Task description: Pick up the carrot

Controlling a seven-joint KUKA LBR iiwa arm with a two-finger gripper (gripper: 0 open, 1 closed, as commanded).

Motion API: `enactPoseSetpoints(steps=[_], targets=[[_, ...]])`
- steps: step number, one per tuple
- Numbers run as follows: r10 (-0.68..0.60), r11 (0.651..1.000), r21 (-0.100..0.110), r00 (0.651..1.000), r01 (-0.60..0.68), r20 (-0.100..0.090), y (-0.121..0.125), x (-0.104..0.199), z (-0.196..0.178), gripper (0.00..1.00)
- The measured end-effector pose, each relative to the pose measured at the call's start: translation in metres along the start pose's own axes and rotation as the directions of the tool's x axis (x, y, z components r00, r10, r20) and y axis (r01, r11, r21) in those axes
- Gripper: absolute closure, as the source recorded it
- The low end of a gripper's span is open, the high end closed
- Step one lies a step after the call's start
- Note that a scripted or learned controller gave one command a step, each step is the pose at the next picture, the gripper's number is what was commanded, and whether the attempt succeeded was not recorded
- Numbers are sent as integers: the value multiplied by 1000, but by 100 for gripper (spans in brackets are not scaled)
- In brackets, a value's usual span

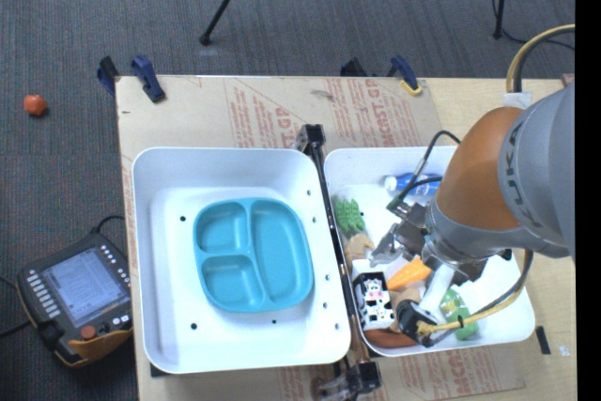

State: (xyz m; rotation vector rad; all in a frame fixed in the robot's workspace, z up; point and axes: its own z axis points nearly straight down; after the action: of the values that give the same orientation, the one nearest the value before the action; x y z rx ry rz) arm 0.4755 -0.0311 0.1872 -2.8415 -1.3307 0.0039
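Carrot under the wrist in the right bin

Carrot [410, 276], orange, lies just beside the fingers [406, 251], right below the grey wrist; whether they grip it cannot be told. Around it: green toy [349, 215], cow-patterned block [374, 300]. Left bin [160, 192] holds a blue tray [253, 254].

I count two bins [150, 202] on my bench [235, 108], one blue tray [254, 254], one carrot [409, 276], one green toy [349, 215], one cow toy [374, 300], and two blue clamps [147, 77].
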Motion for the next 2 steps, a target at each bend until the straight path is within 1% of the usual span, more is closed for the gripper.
enactPoseSetpoints(steps=[1,2], targets=[[91,996,-1,996,-91,0,5,-7,0,0],[-127,992,1,992,127,1,-21,24,0,0]])
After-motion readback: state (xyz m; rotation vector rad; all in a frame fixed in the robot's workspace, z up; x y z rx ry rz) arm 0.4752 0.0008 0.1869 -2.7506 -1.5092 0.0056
